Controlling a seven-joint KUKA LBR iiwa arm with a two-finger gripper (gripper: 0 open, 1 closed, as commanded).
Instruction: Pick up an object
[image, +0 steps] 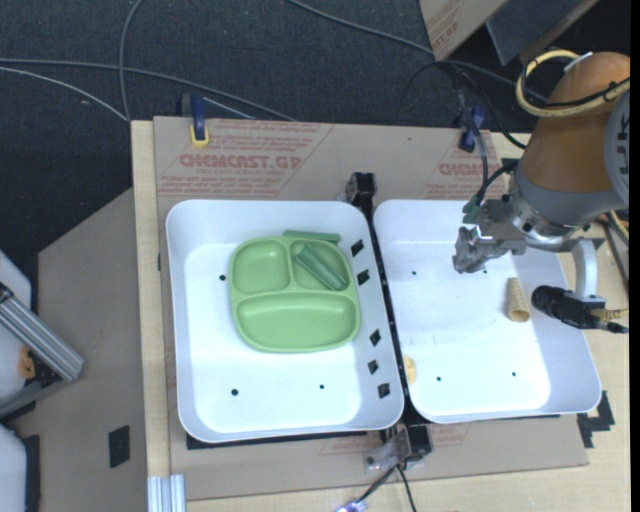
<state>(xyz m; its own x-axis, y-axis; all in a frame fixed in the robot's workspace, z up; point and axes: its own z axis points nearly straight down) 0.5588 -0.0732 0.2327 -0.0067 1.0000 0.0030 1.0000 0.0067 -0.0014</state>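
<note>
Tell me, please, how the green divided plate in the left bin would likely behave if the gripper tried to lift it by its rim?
The green divided plate looks moulded, so probably stiff. Lying flat and wide, it may tilt when lifted by one edge. Its smooth rim could slip.

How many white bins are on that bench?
2. The left bin holds a green divided plate. The right bin sits beside it, with the claw above it and a small tan piece inside.
</note>
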